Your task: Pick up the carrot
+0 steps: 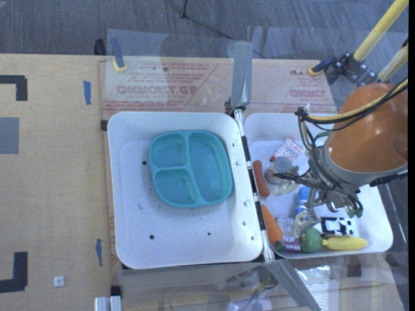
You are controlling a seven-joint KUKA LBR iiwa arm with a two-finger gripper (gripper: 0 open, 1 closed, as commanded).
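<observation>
We see two shallow white bins side by side on the bench. The left white bin (130, 238) holds a teal three-compartment plastic plate (191, 168), lying flat toward its upper middle, with a few small dark specks scattered on the bin floor around it.

The right white bin (382, 235) is crowded with small things. The orange tapered carrot (272, 224) lies against this bin's left wall, near the lower left corner, its length running roughly along the wall. Just above it, also along the left wall, lies a reddish-brown sausage-shaped toy (260, 177). Near the bin's front edge we make out a green rounded toy fruit (312, 240) touching a yellow banana-shaped toy (344, 243), with a small black-and-white patterned piece (338, 226) just above the banana. A red-and-white crumpled packet (288, 151) sits toward the upper part of the bin, and a blue-and-white small bottle-like item (301, 201) lies near the middle.

The grey arm with its orange band (373, 135) reaches in from the right over this bin. The two-finger gripper (324, 196) hangs over the middle of the right bin, to the right of the carrot and apart from it; wires and linkage clutter the view there, so we cannot tell how it is set, and nothing is visibly carried
</observation>
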